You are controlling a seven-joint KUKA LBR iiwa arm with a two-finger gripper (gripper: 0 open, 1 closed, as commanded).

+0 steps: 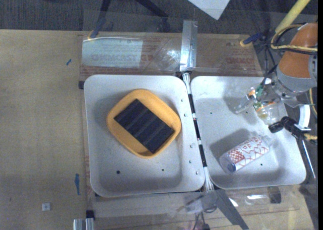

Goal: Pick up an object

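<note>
Two shallow white bins sit side by side on the wooden table [40, 123], which shows bare on the left. The left bin [101, 173] holds a rounded yellow pad with a dark ribbed panel on its top [144, 123], lying near the bin's middle and turned at a slant. The right bin [217, 98] holds a cylindrical can with a red-and-white pattern [246, 153], lying on its side in the nearer half of the bin, its open or dark end pointing toward the divider between the bins. The grey arm with its orange band [298, 60] reaches in from the right, over the far right corner of the right bin. Its gripper [260, 100] hangs low over that far right part of the bin, well apart from the can; the tip is a tangle of clear and small coloured parts, and whether it stands open or closed cannot be told from this view, nor can any object be made out in it. A dark bracket [282, 124] juts in just beside the bin's right edge. Beyond the bins a clear plastic sheet [116, 52] lies flat on the table
</note>
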